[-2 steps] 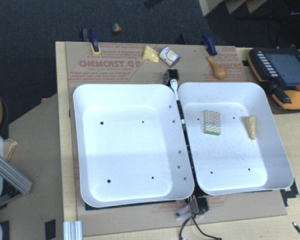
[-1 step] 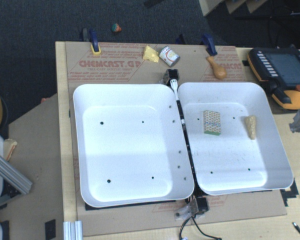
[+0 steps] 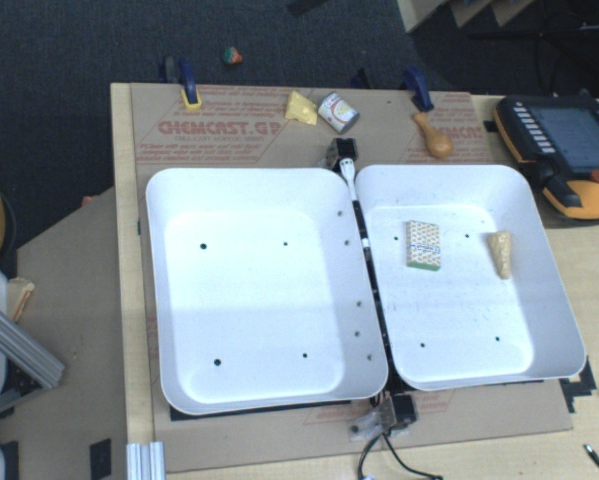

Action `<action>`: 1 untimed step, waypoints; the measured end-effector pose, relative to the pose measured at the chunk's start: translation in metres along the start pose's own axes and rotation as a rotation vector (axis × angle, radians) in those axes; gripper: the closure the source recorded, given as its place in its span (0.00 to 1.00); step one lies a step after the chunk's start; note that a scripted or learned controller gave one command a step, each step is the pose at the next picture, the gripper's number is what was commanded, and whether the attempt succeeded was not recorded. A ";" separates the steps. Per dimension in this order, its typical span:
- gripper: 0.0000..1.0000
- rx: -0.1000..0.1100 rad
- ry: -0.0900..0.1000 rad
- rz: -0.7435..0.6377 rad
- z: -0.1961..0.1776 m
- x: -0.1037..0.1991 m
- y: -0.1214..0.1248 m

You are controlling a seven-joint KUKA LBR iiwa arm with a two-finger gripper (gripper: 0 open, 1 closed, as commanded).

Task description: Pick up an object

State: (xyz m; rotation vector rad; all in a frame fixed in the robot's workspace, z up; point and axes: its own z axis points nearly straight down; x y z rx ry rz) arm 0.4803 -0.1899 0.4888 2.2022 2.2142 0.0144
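Two bins, two small candidates, jaws unseen so their state cannot be told.
Right bin (image 3: 539,268), right of centre, holds a patterned block (image 3: 424,244) and a smaller tan piece (image 3: 501,254) near its rim; that closeness risks a glancing, failed grasp.

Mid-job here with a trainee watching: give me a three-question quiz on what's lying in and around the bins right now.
1. True or false: the small patterned rectangular block lies in the left white bin.
2. Which lies nearer the right white bin's right wall: A, the patterned block, or B, the pale tan elongated piece?
3. Fill in: the yellow wedge-shaped piece rests on the brown ____ behind the bins.

Key: 1 false; 2 B; 3 board.
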 end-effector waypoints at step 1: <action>1.00 0.027 0.011 -0.009 0.069 0.133 -0.001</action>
